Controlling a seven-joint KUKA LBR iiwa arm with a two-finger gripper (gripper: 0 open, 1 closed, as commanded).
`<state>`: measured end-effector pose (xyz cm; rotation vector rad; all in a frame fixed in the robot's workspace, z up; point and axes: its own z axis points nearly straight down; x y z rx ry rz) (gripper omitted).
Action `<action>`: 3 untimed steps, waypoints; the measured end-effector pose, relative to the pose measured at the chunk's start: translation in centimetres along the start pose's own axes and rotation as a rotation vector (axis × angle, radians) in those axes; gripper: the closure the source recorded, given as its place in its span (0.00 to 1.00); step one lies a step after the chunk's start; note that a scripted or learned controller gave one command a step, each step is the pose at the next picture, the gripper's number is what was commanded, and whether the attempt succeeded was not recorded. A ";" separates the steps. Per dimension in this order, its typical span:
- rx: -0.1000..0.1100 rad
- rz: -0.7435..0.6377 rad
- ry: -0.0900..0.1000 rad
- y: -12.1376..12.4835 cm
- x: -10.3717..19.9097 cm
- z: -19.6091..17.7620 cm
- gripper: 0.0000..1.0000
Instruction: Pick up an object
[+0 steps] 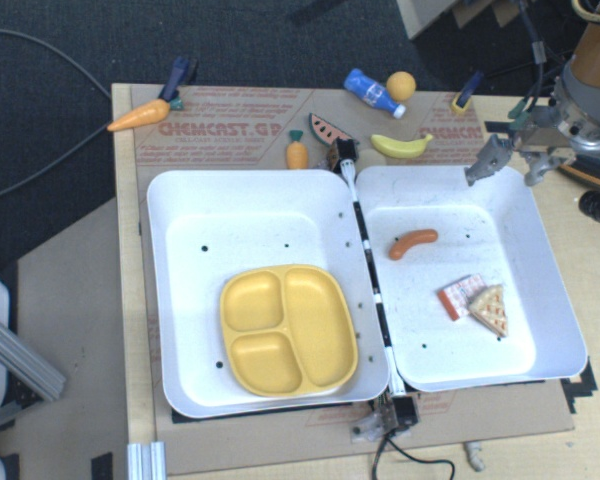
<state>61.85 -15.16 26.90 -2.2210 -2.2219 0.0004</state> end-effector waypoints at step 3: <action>-0.016 0.002 -0.007 -10.7 2.9 17.7 0.00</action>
